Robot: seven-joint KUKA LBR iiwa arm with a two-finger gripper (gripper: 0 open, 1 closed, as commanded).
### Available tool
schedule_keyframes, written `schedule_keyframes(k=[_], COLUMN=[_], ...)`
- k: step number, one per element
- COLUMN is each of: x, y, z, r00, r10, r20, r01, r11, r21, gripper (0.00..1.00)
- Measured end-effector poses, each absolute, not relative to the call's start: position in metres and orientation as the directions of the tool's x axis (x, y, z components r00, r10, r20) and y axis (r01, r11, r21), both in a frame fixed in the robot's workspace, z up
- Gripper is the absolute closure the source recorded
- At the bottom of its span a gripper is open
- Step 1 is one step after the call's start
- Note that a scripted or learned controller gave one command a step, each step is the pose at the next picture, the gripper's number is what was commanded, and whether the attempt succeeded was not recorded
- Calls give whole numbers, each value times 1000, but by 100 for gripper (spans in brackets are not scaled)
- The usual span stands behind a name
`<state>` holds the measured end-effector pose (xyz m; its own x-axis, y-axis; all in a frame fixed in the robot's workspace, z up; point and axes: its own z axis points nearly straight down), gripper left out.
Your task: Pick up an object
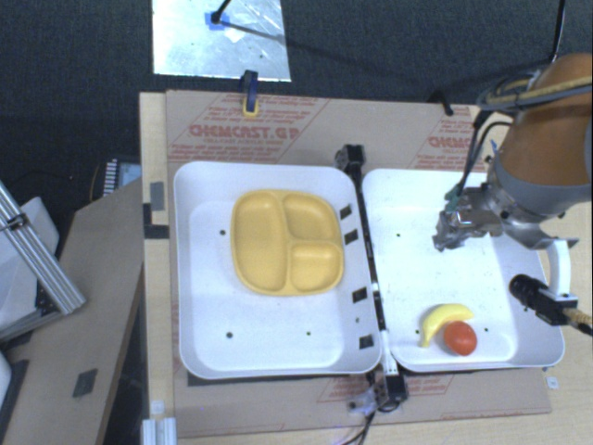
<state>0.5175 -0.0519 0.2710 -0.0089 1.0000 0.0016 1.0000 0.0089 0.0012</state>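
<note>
A yellow banana [439, 321] and a red tomato [460, 338] lie touching each other near the front edge of the right bin [408, 202]. My gripper [451, 234] hangs over the middle of that bin, well behind the two fruits and apart from them. Nothing shows between its tips. A yellow divided plate [284, 241] rests in the left bin [199, 276].
A black divider strip with clips [362, 248] runs between the two bins. The bins sit on a cardboard sheet [278, 128]. A shiny metal sheet [220, 24] lies on the dark floor behind. A yellow clamp [250, 95] holds the cardboard's back edge.
</note>
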Motion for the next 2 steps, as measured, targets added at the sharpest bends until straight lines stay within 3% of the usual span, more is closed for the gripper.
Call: schedule_keyframes(k=[2], x=[512], y=[48], z=[251], r00=[-11], r10=[1000], r20=[3], r01=[1000], r11=[11], r21=[2], gripper=[100])
